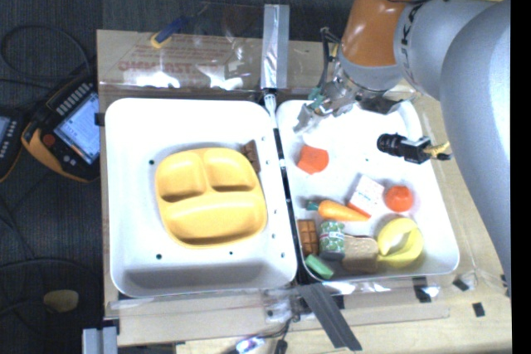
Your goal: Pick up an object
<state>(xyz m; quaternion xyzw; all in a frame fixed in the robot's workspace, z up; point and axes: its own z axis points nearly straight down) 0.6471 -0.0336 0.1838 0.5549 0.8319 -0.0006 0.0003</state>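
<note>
Out on the far left, off the bench, a handheld pendant [70, 128] with a lit screen lies on the dark floor. Onto the bench now: the left bin [133, 137] holds a yellow compartment tray [211, 195] sitting flat in its middle, and a small brown piece [250, 152] is tucked against the tray's far right corner, close to the wall between the bins. Beyond that bin, a clear plastic sheet [195, 54] is spread on the board at the far side. Crossing into the right bin [357, 147], the gripper [309, 113] hangs over its far left corner, close to the dividing wall; whether it is spread or closed I cannot tell, and nothing shows in its grasp. Just nearer than it, alone on bare white floor, lies an orange-red piece [313, 159]. The rest crowd the near half: a chocolate bar [308, 236] against the left wall, a carrot [342, 210] lying crosswise, a green and white packet [333, 242] beside a brownish block [361, 253], then a white box [365, 196], a small red-orange round fruit [399, 197] and a banana [399, 241] at the near right. The grey arm [465, 46] comes in from the right above the bin's far edge.
</note>
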